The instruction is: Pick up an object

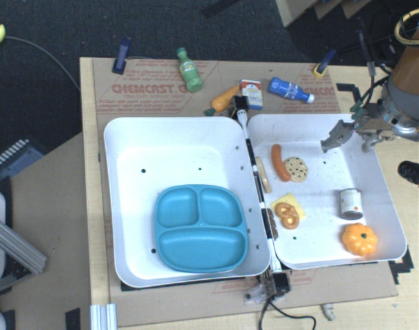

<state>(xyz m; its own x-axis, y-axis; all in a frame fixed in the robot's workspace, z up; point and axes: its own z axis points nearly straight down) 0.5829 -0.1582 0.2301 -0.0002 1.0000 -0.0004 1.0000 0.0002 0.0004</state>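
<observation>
My gripper hangs over the far right part of the right bin, open, with nothing between its fingers. In that bin lie a red sausage, a speckled cookie, a pretzel on a yellow slice, a silver can and an orange pumpkin. The can sits below the gripper, toward the near side. A thin tan stick lies along the bin's left wall.
The left bin holds a blue divided plate. On the board behind the bins lie a green bottle, a carrot, a small carton and a blue bottle.
</observation>
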